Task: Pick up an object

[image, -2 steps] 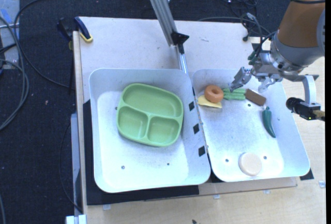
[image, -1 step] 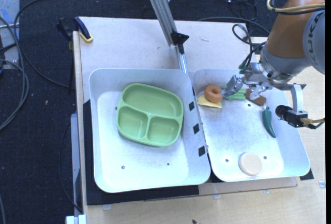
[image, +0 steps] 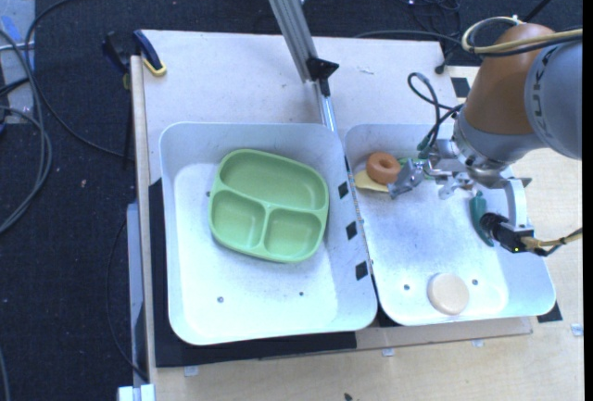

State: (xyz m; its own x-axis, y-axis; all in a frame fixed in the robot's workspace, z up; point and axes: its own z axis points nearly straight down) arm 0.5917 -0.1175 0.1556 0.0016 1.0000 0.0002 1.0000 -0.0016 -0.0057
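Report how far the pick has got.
Done: the pincer has reached the right bin, beside the doughnut. In hand: nothing visibly lifted; the doughnut lies on the bin floor. Left: grasping and lifting; the beige disc and green divided plate lie untouched.

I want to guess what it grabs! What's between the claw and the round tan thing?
In the camera view, only bare white bin floor lies between the claw and the round tan disc.

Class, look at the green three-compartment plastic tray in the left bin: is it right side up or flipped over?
Right side up: the green three-compartment plastic tray shows its three hollow compartments facing upward.
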